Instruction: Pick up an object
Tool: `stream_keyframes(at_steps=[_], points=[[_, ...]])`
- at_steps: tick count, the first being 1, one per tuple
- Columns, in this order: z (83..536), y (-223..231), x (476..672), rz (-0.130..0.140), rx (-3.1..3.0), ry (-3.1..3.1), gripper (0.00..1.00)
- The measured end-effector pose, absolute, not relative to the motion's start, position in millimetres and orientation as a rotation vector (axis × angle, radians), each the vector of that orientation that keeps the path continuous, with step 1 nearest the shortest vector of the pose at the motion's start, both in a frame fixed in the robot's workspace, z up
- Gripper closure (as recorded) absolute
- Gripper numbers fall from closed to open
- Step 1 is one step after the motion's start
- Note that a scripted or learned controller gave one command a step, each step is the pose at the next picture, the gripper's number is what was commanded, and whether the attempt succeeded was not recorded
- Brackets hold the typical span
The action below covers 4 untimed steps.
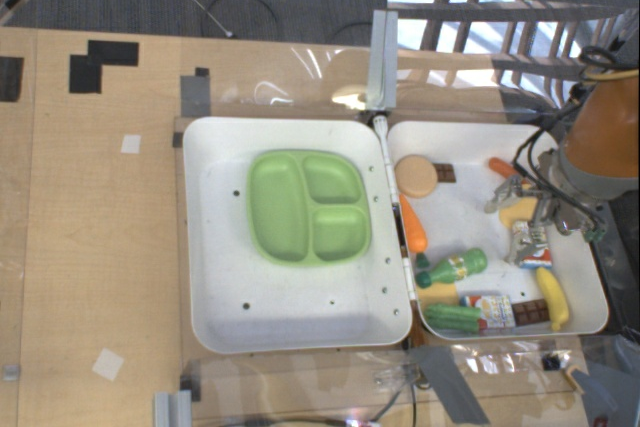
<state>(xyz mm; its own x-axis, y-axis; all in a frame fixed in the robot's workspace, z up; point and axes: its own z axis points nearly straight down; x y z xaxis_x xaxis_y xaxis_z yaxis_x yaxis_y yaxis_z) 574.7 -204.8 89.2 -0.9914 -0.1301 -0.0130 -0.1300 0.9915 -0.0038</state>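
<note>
Objects for picking lie loose in the right bin [598,315]. I read the jaws [530,240] as low over its right side, just above the banana [553,298]; whether they are apart or together I cannot tell. Leftward, a green bottle [455,266], a carrot [412,227], then the green tray [305,206] in the left bin [215,315].

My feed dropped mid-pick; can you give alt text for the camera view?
The arm's gripper hangs low over the right bin, among a banana, carrot and green bottle. The left bin holds a green divided plate.
</note>
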Motion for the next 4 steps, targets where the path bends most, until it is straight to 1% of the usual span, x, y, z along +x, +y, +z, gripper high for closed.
stream_keyframes(at_steps=[1, 2, 3, 4], points=[[105.4, -203.5, 580.6, -0.013, -0.216, 3.104, 1.00], [266.1, -205.2, 604.0, -0.008, 0.121, 3.117, 1.00], [260.8, -204.7, 602.2, -0.003, 0.121, 3.127, 0.00], [132.8, -203.2, 595.6, 0.004, 0.089, 3.144, 0.00]])
